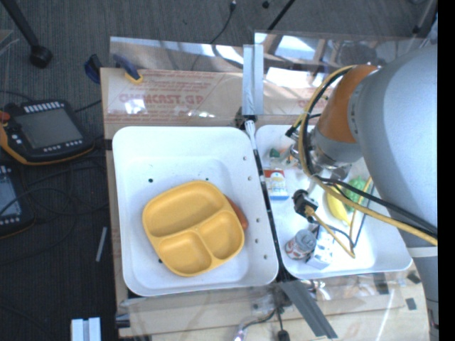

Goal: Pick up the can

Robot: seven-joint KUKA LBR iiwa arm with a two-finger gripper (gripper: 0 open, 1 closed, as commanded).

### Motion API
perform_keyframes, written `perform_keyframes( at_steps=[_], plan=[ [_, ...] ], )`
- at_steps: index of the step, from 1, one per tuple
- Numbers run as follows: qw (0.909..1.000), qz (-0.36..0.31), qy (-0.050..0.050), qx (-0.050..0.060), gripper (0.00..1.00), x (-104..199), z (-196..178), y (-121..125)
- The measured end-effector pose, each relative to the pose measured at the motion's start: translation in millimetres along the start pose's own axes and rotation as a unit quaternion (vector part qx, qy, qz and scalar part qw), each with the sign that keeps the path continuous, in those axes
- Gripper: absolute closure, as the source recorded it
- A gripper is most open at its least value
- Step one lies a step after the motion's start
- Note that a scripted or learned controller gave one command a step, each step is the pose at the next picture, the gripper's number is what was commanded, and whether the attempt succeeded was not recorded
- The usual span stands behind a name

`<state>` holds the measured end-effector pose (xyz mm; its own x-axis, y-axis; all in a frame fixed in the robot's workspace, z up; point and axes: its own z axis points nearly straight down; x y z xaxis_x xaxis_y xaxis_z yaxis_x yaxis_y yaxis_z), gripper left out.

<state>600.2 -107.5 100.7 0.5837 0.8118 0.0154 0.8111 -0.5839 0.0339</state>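
The can point(301, 244), grey metal with a red label, lies near the front of the right bin point(387, 258), against a small white and blue box point(324, 251). My gripper point(321, 170) hangs over the middle of that bin, below the orange wrist band point(348, 101). It is behind the can and above it, largely hidden by the wrist and yellow cables. I see nothing held in it.
The left bin point(135, 155) holds a yellow divided plate point(193, 226) with a red-orange thing point(240, 215) poking out from under its right edge. The right bin also holds a small carton point(274, 183), a green and white item point(276, 152) and a yellow-green object point(341, 203).
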Motion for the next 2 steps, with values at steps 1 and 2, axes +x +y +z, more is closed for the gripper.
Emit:
perform_keyframes(
  at_steps=[1, 2],
  plan=[
    [0.9886, 0.151, 0.000, 0.000, 0.00, -32.4, -2.8, -54.3],
    [0.9523, 0.305, 0.003, 0.002, 0.00, -40.5, -1.7, -65.9]
  ],
)
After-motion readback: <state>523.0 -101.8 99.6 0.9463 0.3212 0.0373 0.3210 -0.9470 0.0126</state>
